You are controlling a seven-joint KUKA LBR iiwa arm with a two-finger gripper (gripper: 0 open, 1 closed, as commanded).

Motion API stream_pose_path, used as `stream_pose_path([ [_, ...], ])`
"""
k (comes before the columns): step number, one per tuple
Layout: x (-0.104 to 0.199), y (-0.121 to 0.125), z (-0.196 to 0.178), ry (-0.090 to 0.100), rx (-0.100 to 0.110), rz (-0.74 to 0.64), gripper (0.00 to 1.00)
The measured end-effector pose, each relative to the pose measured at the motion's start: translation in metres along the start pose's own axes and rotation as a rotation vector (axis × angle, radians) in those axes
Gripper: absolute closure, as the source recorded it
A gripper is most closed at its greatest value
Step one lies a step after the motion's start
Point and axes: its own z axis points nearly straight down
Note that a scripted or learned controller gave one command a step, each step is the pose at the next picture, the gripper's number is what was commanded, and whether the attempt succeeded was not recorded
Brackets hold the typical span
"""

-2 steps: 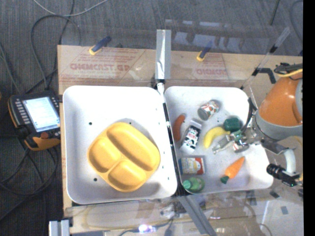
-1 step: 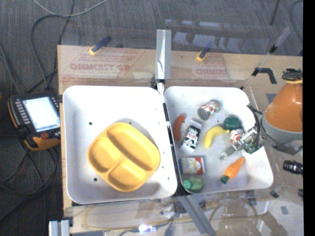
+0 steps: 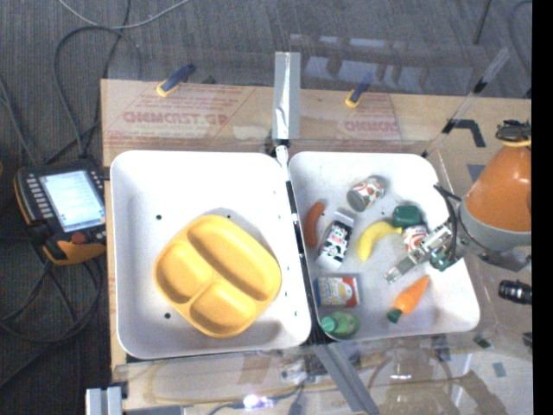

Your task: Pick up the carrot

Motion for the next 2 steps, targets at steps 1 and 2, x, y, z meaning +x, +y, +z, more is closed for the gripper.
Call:
stream_pose_path([
  [1,-0.0006,-0.0004,0.0001,-0.001,0.000,-0.022,0.00],
  [2,-0.0011,-0.0010,0.0003,-0.002,0.001,-0.047,0.00],
])
